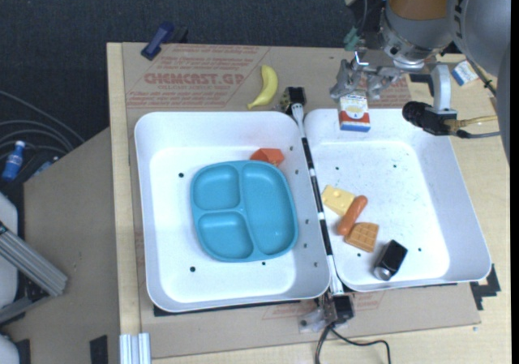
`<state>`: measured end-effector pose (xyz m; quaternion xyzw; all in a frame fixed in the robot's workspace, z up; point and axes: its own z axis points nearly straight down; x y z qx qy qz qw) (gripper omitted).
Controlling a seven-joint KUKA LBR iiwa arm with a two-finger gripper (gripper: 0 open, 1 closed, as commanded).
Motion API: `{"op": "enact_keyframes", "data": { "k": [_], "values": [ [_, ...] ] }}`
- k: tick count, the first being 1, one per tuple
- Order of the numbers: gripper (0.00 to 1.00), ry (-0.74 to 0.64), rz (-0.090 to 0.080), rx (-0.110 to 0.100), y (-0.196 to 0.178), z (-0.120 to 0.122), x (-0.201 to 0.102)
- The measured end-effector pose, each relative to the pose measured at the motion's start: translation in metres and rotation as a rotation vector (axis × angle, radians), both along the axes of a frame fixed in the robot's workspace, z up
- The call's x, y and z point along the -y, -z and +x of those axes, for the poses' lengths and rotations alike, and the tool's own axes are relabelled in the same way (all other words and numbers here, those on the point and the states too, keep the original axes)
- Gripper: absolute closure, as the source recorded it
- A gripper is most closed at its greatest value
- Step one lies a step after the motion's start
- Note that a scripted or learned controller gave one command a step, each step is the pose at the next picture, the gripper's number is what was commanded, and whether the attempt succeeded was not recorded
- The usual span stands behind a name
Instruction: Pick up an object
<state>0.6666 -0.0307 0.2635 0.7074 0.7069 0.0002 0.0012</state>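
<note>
I read bright, even overhead light; the white bins (227,131) glare mildly, shadows stay soft and short, focus slightly soft throughout

Red block letters are printed on the brown board (211,70) that covers the tabletop behind the bins, and they seem to read "CHEMCAST GP", though the last letters are blurred. Fainter red lines run above and below that word, too small to read. The small carton (353,113) at the right bin's far rim has a blue, white and red label, but nothing on it can be read.
</note>
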Motion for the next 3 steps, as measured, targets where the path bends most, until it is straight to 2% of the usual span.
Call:
{"op": "enact_keyframes", "data": {
  "k": [2,3],
  "values": [
    [1.00,0.000,0.000,-0.002,-0.002,0.000,0.013],
    [1.00,-0.001,0.001,-0.003,-0.001,0.000,0.001]
  ]
}}
